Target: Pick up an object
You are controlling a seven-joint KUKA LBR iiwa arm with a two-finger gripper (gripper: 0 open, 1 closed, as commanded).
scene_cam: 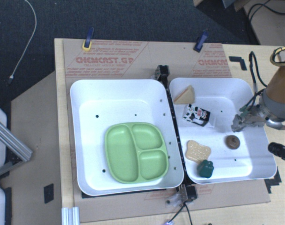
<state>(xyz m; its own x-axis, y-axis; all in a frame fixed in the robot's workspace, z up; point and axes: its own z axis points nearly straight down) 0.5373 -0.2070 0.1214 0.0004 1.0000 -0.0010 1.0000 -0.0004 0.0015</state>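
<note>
End effector (239,123) at right bin (217,175), right of frame, above brown disc (233,142); grip state unclear.

An orange band (279,86) is seen above a grey wrist (273,110); a metallic gripper (241,121) is fitted, with black cables (252,71) alongside.

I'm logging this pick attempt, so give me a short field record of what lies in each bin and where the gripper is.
left bin: green divided plate
right bin: tan wedge, black-and-white packet, brown round piece, tan cracker, dark green object
gripper: over right bin, just above the brown round piece
held: nothing seen between the fingers
</note>
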